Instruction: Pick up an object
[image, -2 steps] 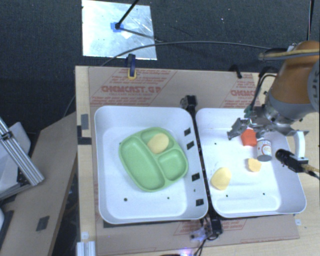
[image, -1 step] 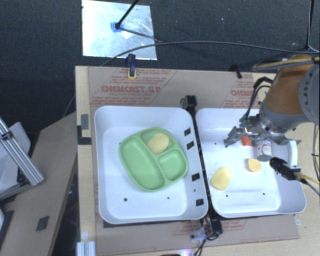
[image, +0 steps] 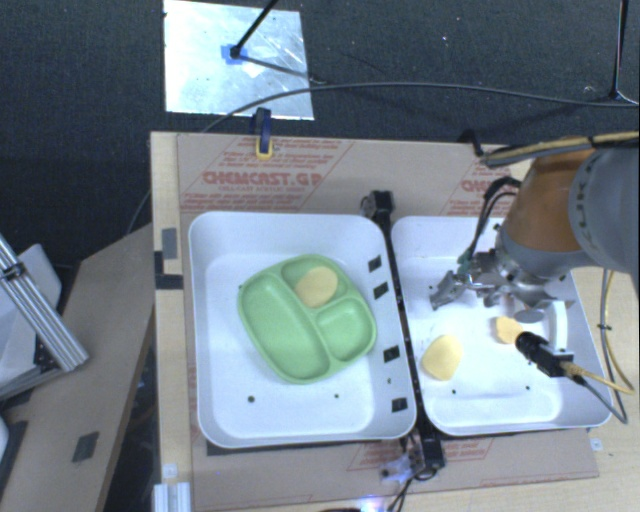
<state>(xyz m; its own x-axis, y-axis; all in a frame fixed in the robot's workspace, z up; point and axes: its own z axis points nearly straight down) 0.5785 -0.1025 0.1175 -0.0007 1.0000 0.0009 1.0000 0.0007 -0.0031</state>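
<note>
Across both bins: three yellow pieces, one green tray.

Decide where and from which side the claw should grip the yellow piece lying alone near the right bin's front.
Probably from straight above, closing across the narrower middle of the yellow piece. It lies low and rounded on the right bin's floor, apart from the walls, so a side approach looks harder.

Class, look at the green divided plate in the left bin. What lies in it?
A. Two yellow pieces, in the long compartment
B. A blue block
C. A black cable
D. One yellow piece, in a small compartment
D: the green divided plate holds a single yellow piece in a small upper compartment.
</note>
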